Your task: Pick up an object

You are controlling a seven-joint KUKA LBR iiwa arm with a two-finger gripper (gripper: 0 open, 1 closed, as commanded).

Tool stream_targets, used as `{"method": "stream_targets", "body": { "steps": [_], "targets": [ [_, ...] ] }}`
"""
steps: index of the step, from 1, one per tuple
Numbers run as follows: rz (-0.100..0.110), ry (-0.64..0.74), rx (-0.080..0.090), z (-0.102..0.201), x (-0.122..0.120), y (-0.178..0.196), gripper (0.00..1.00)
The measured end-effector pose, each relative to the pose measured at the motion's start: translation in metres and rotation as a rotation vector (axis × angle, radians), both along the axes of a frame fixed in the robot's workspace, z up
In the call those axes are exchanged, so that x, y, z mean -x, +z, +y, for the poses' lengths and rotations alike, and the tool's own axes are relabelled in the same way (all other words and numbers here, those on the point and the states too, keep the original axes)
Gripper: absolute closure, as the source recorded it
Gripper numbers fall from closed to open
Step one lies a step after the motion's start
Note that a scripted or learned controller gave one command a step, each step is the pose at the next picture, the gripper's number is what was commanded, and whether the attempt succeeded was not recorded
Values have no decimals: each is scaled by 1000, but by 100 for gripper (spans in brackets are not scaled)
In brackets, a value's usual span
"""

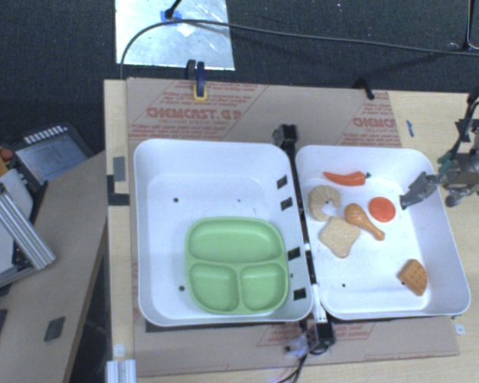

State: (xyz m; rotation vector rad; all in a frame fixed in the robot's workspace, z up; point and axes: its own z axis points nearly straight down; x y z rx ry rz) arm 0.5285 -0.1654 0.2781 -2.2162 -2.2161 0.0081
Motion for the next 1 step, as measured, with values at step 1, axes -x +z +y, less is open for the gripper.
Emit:
{"method": "stream_targets", "body": {
  "steps": [1],
  "targets": [
    [-11, 3, 2, 0, -2, 6, 0]
  ]
}}
